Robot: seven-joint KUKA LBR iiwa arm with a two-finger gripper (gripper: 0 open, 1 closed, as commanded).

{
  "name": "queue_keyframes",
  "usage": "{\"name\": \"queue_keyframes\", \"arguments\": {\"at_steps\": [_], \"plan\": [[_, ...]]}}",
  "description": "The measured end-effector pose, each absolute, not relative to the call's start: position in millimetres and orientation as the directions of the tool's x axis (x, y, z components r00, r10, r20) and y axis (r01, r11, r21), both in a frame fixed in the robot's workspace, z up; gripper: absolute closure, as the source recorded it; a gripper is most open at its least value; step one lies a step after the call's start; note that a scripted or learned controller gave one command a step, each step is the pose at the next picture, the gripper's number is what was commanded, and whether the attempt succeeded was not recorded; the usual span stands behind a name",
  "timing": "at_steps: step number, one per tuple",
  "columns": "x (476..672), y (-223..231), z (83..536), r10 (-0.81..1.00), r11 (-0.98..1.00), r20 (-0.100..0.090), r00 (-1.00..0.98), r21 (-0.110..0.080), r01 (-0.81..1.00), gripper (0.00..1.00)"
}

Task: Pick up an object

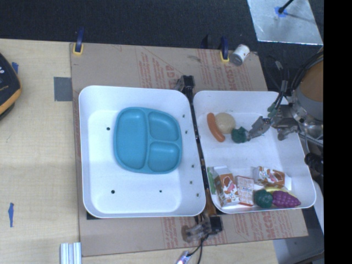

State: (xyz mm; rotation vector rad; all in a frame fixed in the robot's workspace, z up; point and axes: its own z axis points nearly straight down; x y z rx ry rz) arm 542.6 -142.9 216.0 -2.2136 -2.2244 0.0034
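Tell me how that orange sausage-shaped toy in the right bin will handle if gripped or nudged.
The orange sausage looks rounded and smooth, so it may roll or slip. It probably is light, being small. It lies against the beige round piece, which could shift too.

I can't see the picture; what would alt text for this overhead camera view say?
A robot arm's gripper reaches into the right white bin, close to a small dark green toy, an orange sausage and a beige bun. The left white bin holds a blue divided plate.
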Motion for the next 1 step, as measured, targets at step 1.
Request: {"name": "queue_keyframes", "arguments": {"at_steps": [1], "plan": [[617.6,-131.8,90.7,1.0,0.006,-0.001,-0.006,-0.005,1.0,0.0]]}}
